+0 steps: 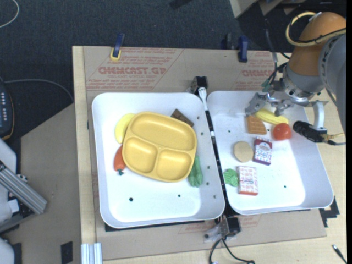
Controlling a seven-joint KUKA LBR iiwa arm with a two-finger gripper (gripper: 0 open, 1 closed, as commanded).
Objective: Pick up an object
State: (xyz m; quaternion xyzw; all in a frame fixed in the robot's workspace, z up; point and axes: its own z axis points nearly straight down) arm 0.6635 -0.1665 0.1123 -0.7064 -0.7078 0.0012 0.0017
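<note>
Dark blue-grey carpet floor (pixel 66 15) surrounds my brown board tabletop (pixel 165 65), with blue clamps (pixel 242 48) on its far edge.

A yellow tray (pixel 158 146) in the left bin (pixel 104 164) covers most of a yellow piece (pixel 122 126), an orange-red piece (pixel 119 160), a brown piece (pixel 180 116) and a green piece (pixel 196 174). The arm (pixel 319 43) runs off the right edge.

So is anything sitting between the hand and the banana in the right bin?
Nothing visible does. The hand hangs right over the banana at the right bin's far end. The cracker and tomato flank it closely but don't cover it.
</note>
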